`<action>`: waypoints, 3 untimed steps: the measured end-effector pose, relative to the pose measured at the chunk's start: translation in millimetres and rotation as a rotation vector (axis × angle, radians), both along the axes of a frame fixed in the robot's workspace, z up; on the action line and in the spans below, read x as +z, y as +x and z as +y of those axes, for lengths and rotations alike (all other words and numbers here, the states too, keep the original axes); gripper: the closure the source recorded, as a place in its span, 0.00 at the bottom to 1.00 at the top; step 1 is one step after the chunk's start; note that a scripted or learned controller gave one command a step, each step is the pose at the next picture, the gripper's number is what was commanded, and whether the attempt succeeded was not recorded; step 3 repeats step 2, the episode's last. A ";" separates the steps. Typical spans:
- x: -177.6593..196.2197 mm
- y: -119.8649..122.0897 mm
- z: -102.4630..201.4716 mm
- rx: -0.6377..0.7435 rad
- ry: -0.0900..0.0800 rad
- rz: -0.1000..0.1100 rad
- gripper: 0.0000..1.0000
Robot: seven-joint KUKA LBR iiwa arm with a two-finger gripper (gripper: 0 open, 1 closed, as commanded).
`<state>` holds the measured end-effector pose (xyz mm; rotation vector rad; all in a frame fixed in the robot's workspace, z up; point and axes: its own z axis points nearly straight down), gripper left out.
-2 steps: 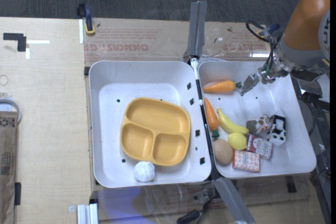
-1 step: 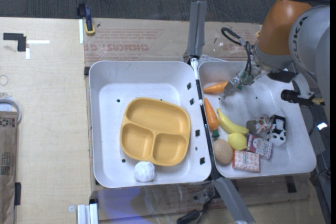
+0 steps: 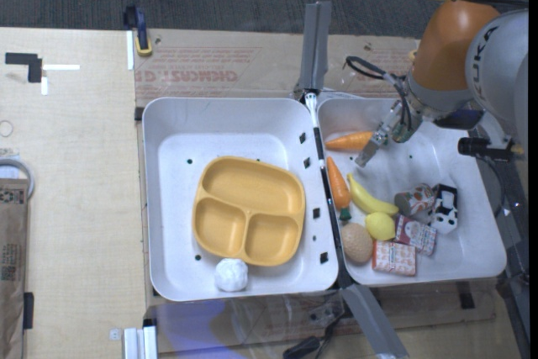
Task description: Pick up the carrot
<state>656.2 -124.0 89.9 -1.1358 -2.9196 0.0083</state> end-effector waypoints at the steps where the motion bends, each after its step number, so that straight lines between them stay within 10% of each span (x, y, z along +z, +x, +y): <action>1: 11.3 2.4 0.0 -0.001 -0.001 -0.011 1.00; 2: 101.9 -19.2 41.8 -0.398 -0.002 -0.012 1.00; 3: 101.9 -19.2 41.8 -0.398 -0.002 -0.012 1.00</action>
